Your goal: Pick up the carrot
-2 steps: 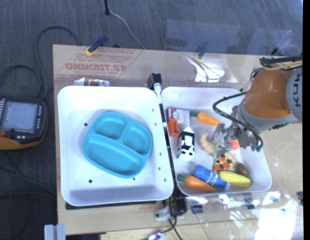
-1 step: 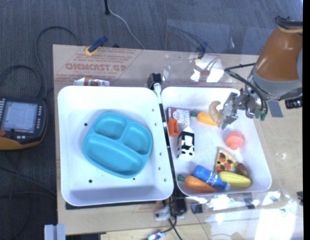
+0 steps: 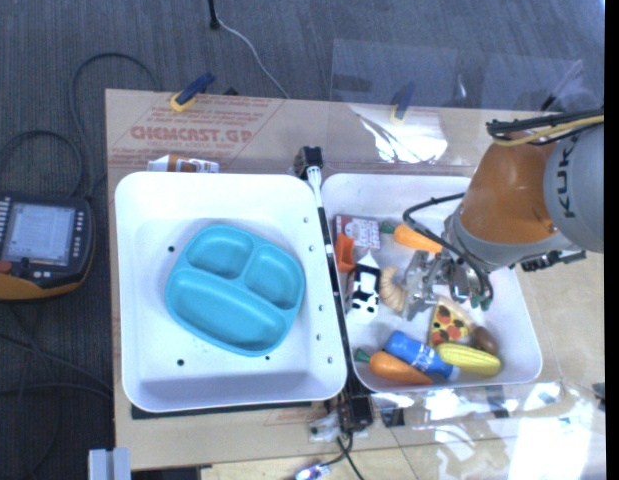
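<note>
An orange carrot [image 3: 394, 367] lies near the front wall of the right bin [image 3: 524, 313], left of a blue bottle [image 3: 417, 351]. A second orange, tapered piece with a green end [image 3: 416, 237] lies toward the back of the same bin. My gripper [image 3: 423, 298] hangs over the middle of the right bin, between those two orange pieces and apart from both. Its fingers [image 3: 417, 280] point down and stand open with nothing between them. A beige ring [image 3: 392, 288] sits just left of them.
The right bin also holds a red-and-white box [image 3: 357, 233], a black-and-white toy [image 3: 364, 290], a pizza slice [image 3: 451, 320], a yellow corn cob [image 3: 467, 358] and a brown piece [image 3: 485, 340]. A blue divided plate [image 3: 234, 288] lies in the left bin [image 3: 139, 268].
</note>
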